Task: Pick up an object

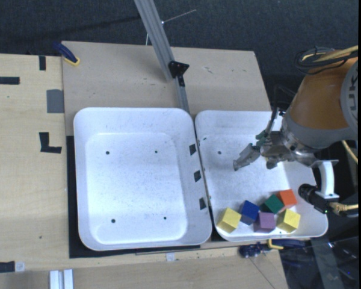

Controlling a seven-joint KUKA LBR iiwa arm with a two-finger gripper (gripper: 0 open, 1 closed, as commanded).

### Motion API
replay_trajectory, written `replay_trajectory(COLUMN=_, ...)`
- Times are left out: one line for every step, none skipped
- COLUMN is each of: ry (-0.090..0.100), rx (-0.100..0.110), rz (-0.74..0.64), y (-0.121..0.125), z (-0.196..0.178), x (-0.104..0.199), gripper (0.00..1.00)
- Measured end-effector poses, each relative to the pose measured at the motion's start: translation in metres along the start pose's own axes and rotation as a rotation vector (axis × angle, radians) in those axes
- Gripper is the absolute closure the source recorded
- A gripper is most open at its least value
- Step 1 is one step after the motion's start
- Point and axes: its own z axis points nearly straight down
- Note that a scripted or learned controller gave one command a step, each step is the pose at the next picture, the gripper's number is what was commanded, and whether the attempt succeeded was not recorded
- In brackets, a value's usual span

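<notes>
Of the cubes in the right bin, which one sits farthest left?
The yellow cube at the left end of the cluster, near the bin's front-left corner. The blue cube is next to its right; the other yellow cube lies at the cluster's right end.

One fixed camera above the bench [138, 77] looks down at a slant on both bins [84, 161]

A wooden desk [126, 71] carries two white bins side by side, the left bin [132, 176] and the right bin [228, 131], touching.

Light wooden bench [126, 83], black tape marks [47, 142], dark carpet floor [78, 11], grey pole [156, 32].
</notes>
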Motion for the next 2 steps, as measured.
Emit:
replay_trajectory(ry=0.0, rx=0.0, rz=0.001, y=0.0, z=0.0, x=0.0, gripper=0.0)
replay_trajectory(ry=0.0, rx=0.005, rz=0.002, y=-0.009, z=0.048, x=-0.003, gripper=0.0)
